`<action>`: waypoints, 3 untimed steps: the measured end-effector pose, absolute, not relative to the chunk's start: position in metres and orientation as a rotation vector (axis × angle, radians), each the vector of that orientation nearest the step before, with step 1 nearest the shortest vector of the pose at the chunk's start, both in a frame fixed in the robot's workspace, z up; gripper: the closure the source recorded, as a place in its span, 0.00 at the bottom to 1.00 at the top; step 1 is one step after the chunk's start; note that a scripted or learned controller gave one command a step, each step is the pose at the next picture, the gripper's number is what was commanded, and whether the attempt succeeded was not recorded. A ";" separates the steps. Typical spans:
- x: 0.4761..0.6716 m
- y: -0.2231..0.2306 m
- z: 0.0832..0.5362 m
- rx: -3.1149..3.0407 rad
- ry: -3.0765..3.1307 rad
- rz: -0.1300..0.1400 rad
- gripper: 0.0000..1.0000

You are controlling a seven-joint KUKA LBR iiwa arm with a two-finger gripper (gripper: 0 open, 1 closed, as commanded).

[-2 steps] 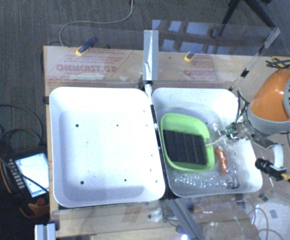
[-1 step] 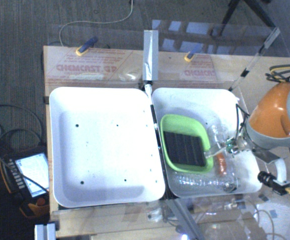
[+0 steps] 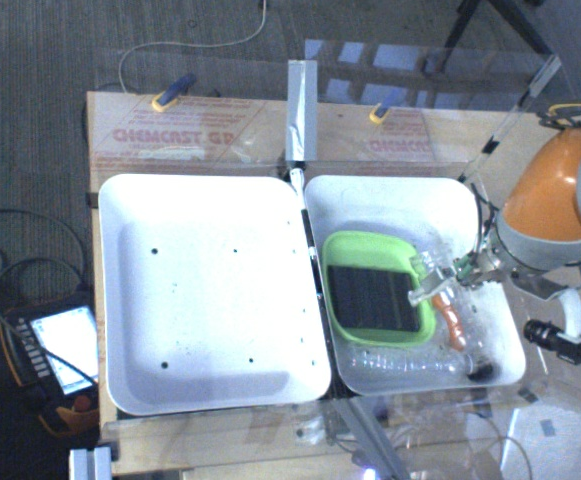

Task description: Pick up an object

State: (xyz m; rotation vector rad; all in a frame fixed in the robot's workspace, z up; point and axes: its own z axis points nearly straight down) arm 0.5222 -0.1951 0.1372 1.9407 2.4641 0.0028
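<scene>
Green tray (image 3: 370,255): shallow, lime-green, rounded corners, carrying a dark rectangular pad (image 3: 372,298) on its floor; lies in the right bin (image 3: 390,196), against that bin's left wall
Orange object (image 3: 453,326): small, elongated, orange-red; lies on the right bin floor just beside the green tray's right edge
Dark object (image 3: 481,371): small, black; near the right bin's front right corner
Clear item (image 3: 410,363): transparent, outline hard to tell; along the right bin's front wall
Gripper (image 3: 432,280): reaches in from the right, over the green tray's right rim; fingers pale and blurred, cannot tell whether apart or together
Left bin (image 3: 210,288): white floor with a few dark specks; open room across its whole floor
Edges: the two bins touch along a dark centre seam; the desk (image 3: 200,133) shows behind both bins
Free room, right bin: rear strip behind the green tray
</scene>
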 end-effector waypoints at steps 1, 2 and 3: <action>0.512 -0.147 0.204 2.000 2.425 -0.002 0.00; 0.518 -0.169 0.128 2.016 2.414 0.002 0.00; 0.536 -0.212 0.177 2.051 2.381 -0.001 0.00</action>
